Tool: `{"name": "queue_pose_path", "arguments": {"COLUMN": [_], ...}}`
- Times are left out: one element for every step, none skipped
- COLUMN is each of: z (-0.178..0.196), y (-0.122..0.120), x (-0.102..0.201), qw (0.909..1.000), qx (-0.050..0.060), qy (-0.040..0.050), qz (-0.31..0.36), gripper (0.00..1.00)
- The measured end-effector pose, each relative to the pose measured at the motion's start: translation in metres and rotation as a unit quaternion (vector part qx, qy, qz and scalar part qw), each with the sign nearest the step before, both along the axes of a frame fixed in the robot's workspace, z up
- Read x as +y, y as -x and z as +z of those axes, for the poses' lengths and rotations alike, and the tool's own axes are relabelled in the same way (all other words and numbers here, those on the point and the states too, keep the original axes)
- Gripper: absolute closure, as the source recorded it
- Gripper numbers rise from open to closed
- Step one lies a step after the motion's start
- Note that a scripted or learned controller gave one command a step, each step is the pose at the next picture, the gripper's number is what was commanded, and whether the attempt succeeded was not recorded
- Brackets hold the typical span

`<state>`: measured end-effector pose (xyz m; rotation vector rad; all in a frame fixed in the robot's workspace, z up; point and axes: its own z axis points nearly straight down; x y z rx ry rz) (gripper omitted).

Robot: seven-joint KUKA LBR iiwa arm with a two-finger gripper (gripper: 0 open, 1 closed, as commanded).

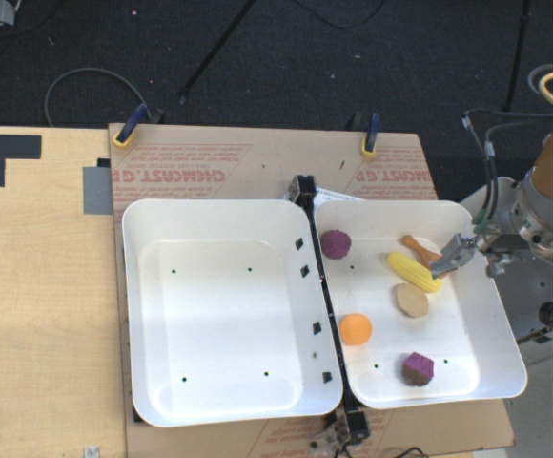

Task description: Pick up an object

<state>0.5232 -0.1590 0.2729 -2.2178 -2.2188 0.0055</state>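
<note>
The gripper (445,261) hangs at the right bin's (491,346) upper right, its tip just beside the yellow corn (412,271); whether anything is gripped I cannot tell. A carrot (419,248) lies behind the corn, a beige disc (412,301) below. Farther left sit a purple ball (336,244) and an orange ball (355,329); a purple lump (418,368) lies lower right.
</note>
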Motion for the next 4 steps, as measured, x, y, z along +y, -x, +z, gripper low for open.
{"name": "queue_pose_path", "arguments": {"z": [-0.035,-0.190,-0.181,-0.121], "y": [-0.063,-0.077,-0.078,-0.093], "x": [0.027,-0.023,-0.023,0.056], "qw": [1.0000,1.0000,1.0000,1.0000], "qx": [0.001,0.001,0.000,-0.003], "qy": [-0.0003,-0.0005,-0.0003,-0.0005], "qz": [0.001,-0.001,0.000,0.003], "gripper": [0.00,0.00,1.00,1.00]}}
